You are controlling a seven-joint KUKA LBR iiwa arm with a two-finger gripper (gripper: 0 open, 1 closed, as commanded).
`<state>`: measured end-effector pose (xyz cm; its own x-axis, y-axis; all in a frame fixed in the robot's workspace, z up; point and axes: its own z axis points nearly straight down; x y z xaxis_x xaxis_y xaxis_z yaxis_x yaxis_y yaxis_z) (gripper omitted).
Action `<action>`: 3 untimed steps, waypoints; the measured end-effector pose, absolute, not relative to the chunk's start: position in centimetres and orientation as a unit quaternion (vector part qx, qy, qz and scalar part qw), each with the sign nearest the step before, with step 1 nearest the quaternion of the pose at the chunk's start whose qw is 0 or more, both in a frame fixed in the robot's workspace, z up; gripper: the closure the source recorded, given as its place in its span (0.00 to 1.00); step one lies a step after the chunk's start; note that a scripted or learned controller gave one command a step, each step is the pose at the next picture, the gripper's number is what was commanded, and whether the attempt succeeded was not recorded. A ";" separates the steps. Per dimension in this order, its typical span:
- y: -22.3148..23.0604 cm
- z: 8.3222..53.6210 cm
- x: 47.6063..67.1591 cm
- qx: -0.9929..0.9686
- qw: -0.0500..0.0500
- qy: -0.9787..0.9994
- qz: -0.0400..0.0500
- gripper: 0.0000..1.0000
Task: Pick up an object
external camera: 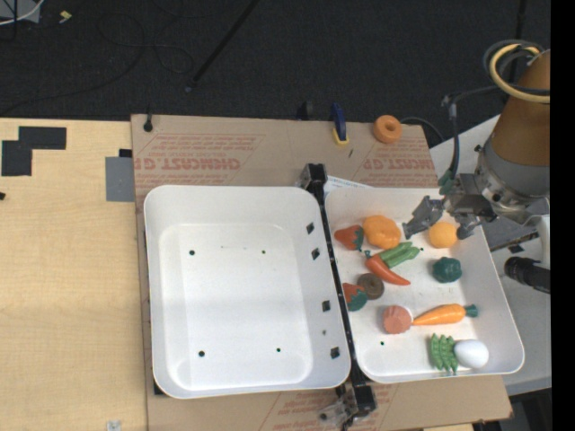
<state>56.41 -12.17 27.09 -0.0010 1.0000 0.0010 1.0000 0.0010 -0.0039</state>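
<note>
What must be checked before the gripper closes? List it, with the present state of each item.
1. Gripper is over the right bin: ok, it hangs above that bin's upper right part.
2. A target lies at the fingers: ok, the yellow-orange round fruit sits right at the fingertips.
3. Fruit is already between the fingers: cannot tell, the gripper body hides the contact.
4. Neighbours stand clear of the target: ok, the dark green piece and the green pepper lie apart from it.
5. Room to the bin wall: cannot tell, the fruit lies near the right rim.
6. Left bin is free for a drop: ok.
</note>
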 end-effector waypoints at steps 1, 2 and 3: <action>-9.4 12.9 57.5 -0.707 0.008 -0.708 0.005 0.00; -8.4 8.5 64.3 -0.707 0.002 -0.707 0.003 0.00; -8.1 8.7 59.9 -0.708 0.003 -0.707 0.002 0.00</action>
